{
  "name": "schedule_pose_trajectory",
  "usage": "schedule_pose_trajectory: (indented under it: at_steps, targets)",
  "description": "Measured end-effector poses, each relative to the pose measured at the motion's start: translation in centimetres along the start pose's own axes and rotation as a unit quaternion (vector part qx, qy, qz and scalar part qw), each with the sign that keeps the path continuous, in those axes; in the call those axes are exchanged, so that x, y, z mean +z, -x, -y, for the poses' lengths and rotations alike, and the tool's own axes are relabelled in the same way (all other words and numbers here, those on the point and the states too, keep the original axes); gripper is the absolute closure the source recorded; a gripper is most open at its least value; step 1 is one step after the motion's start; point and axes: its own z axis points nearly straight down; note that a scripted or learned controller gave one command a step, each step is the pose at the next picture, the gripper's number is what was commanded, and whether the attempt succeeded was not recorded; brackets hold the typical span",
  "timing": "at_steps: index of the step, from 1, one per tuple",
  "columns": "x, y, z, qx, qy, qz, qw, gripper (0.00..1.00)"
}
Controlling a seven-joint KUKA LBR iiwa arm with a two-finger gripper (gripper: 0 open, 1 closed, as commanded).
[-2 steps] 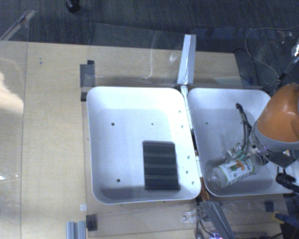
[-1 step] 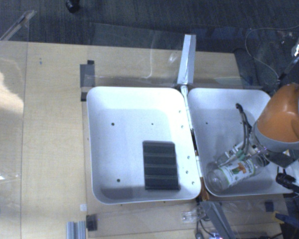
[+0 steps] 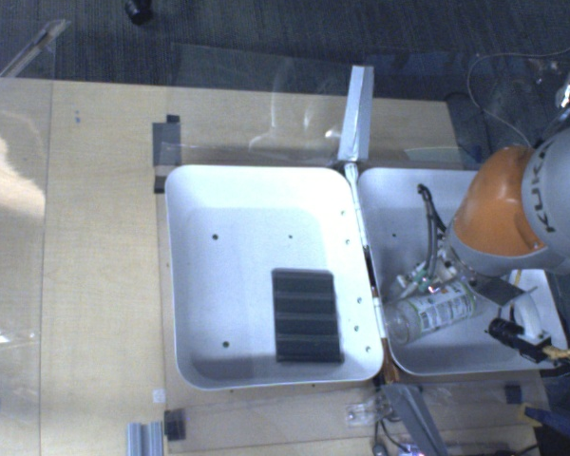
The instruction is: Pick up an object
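**Bottle on its side in the right bin, arm low over it**

Nearest the camera lies the bottle (image 3: 429, 312), a clear plastic one with a printed label, on its side in the right bin (image 3: 391, 224). Its cap end points toward the wall the two bins share, close to that wall, near the bin's front edge. The gripper (image 3: 435, 275) is down at the bottle's upper side, wires and small parts showing around it; the orange band (image 3: 494, 207) and grey wrist cover most of it, so whether the jaws are spread or closed, or have anything between them, cannot be told. A thin dark cable (image 3: 427, 212) curves up the bin floor behind it. The left bin (image 3: 199, 207) holds a black ribbed block (image 3: 306, 315), lying flat toward its front right corner, well apart from the bottle. Both bins sit on a wooden bench (image 3: 85, 274).
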Motion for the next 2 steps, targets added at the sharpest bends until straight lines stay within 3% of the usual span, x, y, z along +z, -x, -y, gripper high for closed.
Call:
schedule_pose_trajectory:
  at_steps: [1, 2]
  targets:
    - [-0.1, 3.0, -1.3, 0.072, -0.004, -0.002, 0.9974, 0.0]
    - [0.2, 3.0, -6.5, 0.16, -0.001, -0.001, 0.987, 0.0]
